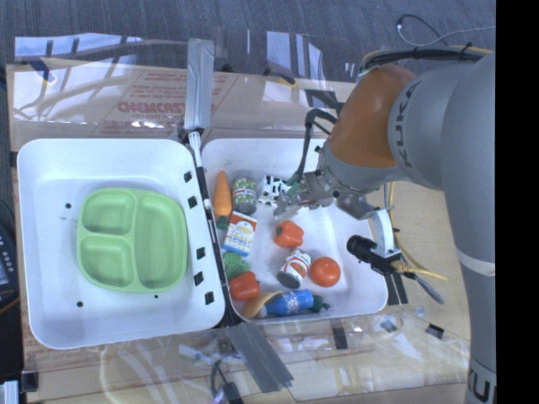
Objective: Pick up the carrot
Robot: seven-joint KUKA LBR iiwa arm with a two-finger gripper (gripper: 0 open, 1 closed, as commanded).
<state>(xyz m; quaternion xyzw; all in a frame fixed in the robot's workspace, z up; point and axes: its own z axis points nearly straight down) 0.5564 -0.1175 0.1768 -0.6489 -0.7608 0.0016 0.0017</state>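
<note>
Two bins observed. Carrot (221,195) lies in the right bin (370,297), against its left wall, beside a small can (244,194). Gripper (290,199) is over mid-bin, apart from the carrot; wrist hides the claw, state cannot be told.

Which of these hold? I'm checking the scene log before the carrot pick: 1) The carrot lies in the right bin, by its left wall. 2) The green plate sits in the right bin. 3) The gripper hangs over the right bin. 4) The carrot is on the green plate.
1) True: the carrot lies in the right bin, along its left wall.
2) False: the green plate sits in the left bin.
3) True: the gripper hangs over the right bin.
4) False: the carrot lies on the right bin's floor.
</note>
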